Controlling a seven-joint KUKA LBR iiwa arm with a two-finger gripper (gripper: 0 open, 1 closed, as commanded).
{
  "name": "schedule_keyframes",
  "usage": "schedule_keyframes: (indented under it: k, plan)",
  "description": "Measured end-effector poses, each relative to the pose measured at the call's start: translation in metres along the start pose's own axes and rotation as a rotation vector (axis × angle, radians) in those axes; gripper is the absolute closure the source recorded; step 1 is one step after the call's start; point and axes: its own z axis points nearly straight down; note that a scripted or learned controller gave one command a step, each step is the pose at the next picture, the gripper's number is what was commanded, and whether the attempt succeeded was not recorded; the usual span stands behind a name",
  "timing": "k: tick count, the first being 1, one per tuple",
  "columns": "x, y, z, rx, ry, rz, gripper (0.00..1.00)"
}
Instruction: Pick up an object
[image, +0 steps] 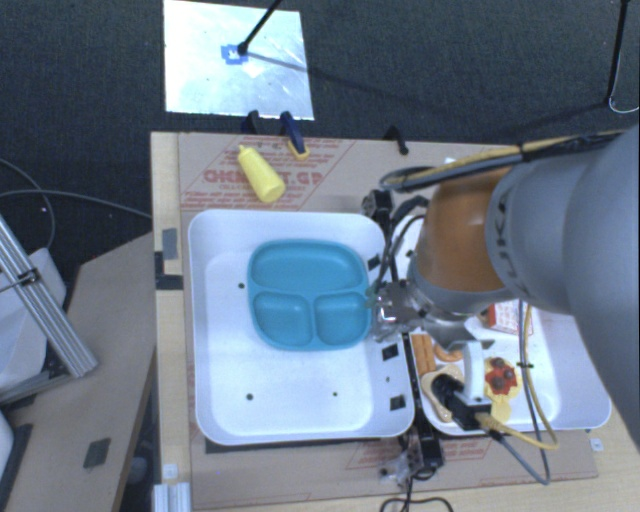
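Observation:
A blue three-compartment plate lies in the left white bin, toward its far right. My arm's grey and orange wrist hangs over the wall between the two bins and covers much of the right bin. My gripper sits under the wrist, close to the plate's right edge. In the right bin I see a pizza-like slice, a red and white item and an orange-brown strip, all partly hidden by the arm.
A yellow bottle lies on the cardboard behind the left bin, outside both bins. A shiny square sheet lies on the floor beyond the bench. A metal frame stands at the left.

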Motion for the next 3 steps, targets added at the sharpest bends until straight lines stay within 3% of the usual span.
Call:
schedule_keyframes:
  k: [1,2,3]
  plan:
    - [-0.054,-0.013,-0.159,-0.023,-0.002,0.009,1.0]
    - [0.0,-0.016,-0.073,0.003,-0.001,0.0,1.0]
    - [0.053,-0.015,-0.051,-0.001,-0.001,0.0,1.0]
